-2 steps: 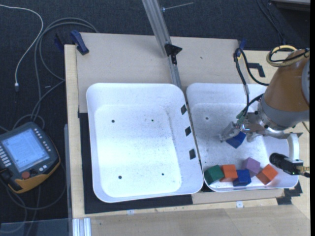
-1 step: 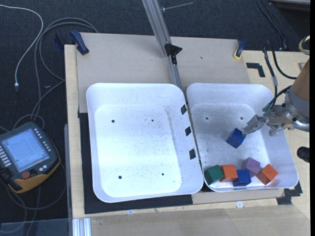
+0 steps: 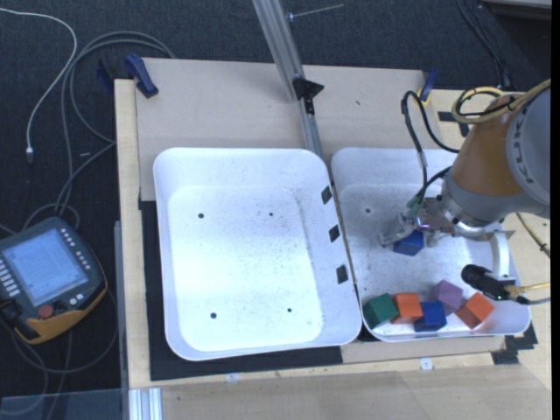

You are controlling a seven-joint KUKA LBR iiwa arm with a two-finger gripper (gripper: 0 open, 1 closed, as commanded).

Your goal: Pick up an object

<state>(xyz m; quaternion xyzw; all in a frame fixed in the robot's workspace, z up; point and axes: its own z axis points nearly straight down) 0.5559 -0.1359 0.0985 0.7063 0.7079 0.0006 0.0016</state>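
Small blue cube (image 3: 408, 245), likely light, rigid foam; grip opposite flat faces. Claw (image 3: 404, 233) touching it; finger state cannot be told.

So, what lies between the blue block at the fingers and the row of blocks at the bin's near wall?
In the camera view, bare speckled bin floor separates the blue block from the row of blocks.
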